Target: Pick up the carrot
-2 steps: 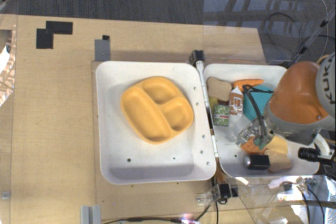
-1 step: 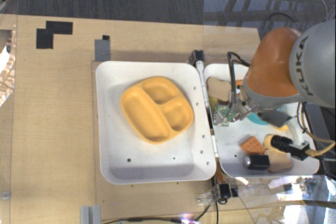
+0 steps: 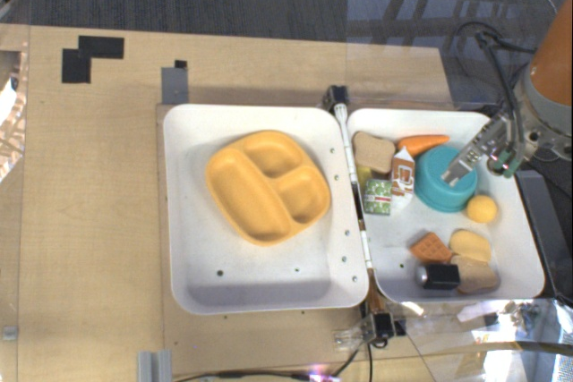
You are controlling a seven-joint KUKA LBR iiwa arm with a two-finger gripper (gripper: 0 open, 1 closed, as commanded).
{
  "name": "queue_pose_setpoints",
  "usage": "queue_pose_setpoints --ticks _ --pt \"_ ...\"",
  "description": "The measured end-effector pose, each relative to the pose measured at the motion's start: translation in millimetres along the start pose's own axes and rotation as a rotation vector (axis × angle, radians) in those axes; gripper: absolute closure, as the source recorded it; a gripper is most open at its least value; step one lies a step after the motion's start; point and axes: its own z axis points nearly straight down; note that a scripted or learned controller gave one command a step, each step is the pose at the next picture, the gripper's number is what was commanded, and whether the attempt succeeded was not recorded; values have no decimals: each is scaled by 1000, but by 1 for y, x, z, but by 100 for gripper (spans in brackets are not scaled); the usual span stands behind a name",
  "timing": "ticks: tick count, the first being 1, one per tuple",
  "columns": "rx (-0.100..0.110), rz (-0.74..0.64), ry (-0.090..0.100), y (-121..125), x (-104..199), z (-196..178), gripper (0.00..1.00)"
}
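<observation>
The carrot [image 3: 423,142] lies along the far wall of the right bin [image 3: 528,228], between a slice of bread [image 3: 373,152] and the rim of a teal bowl [image 3: 445,178]. The jaws [image 3: 457,172] of the grey arm, reaching in from the right, hang over that bowl, just beside the carrot and to its near right, not touching it; whether they stand apart or together cannot be told. A small milk carton [image 3: 402,174] stands left of the bowl, a lemon [image 3: 482,209] to its near right. In the left bin [image 3: 192,282] on the wooden worktop [image 3: 81,219] sits a yellow divided plate [image 3: 267,185].
</observation>
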Motion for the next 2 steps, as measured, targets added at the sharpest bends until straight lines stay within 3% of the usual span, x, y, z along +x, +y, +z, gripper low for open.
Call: queue_pose_setpoints --ticks 1,2 --pt "4 -1 6 1 1 3 0" --pt "15 164 16 18 -42 125 0"
